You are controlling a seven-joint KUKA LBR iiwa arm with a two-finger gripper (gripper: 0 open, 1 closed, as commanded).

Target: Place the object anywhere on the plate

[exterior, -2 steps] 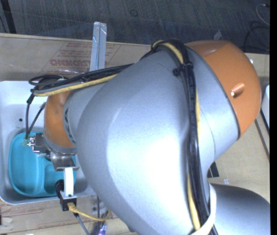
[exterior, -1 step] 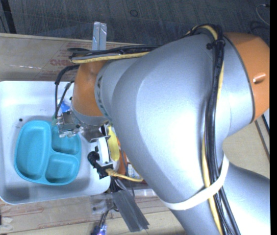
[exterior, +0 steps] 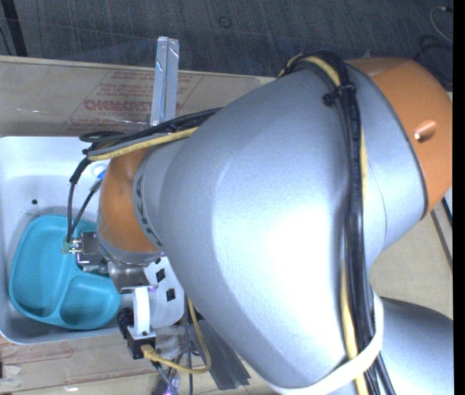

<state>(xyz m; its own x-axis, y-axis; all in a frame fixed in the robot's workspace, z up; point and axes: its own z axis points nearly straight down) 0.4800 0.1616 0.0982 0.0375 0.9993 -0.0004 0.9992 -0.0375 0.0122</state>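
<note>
The gripper (exterior: 94,257) hangs low over the left white bin (exterior: 2,167), its metal body just showing under the orange-banded wrist. The wrist and the bulky grey arm (exterior: 281,220) cover its working end, so I cannot tell whether it is released, clenched or grasping anything. Directly below and to its left lies the turquoise plate (exterior: 43,257), a divided dish with raised ridges between its compartments. The plate rests on the floor of the bin in the near left corner, and its right edge passes under the gripper. The compartments in sight look bare. Farther back in the bin, at the arm's edge, a small pale bluish shape (exterior: 95,171) peeks out, too little of it to identify. The bin sits on a sheet of cardboard (exterior: 67,89) with red print, and a thin metal upright (exterior: 166,76) stands behind it.
</note>
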